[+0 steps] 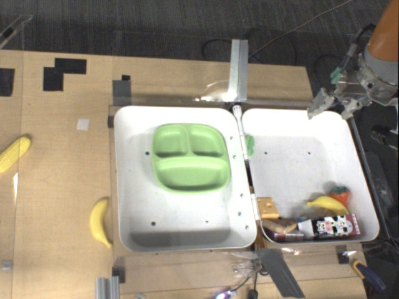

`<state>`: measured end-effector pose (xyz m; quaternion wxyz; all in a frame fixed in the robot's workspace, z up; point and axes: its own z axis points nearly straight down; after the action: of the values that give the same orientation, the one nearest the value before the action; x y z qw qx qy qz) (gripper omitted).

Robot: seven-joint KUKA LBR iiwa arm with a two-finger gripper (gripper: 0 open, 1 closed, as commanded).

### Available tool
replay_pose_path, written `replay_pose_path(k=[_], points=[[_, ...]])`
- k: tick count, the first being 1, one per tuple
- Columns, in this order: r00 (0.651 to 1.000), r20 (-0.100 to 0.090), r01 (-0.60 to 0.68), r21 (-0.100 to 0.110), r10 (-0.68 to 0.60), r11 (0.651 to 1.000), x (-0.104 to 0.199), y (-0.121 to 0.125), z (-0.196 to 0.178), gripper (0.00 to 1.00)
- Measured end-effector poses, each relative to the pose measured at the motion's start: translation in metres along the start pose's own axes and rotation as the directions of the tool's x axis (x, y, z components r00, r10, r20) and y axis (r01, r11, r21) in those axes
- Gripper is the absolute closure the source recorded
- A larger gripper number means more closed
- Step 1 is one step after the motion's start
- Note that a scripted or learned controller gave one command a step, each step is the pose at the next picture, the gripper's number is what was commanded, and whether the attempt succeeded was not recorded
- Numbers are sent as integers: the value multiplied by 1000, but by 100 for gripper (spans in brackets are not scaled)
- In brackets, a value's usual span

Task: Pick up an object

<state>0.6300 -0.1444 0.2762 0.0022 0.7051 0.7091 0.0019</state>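
I have the gripper [332, 104] hovering over the right bin's [299, 167] far corner, fingers spread and holding nothing, so the pick hasn't begun. Next I must cross and descend to the banana [325, 204] near the front wall.

My arm and tool, upper right

My arm [383, 48] wears an orange band above a grey metal wrist, with a small teal-green patch on the wrist's left side. Thin dark cables run along it. My tool [333, 104] ends in pale grey fingers [319, 103], with dark hardware just behind them.
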Motion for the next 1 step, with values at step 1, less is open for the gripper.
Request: replay_pose_path(k=[1], points=[[988, -1, 154, 2, -154, 988, 31, 36, 127, 0]])
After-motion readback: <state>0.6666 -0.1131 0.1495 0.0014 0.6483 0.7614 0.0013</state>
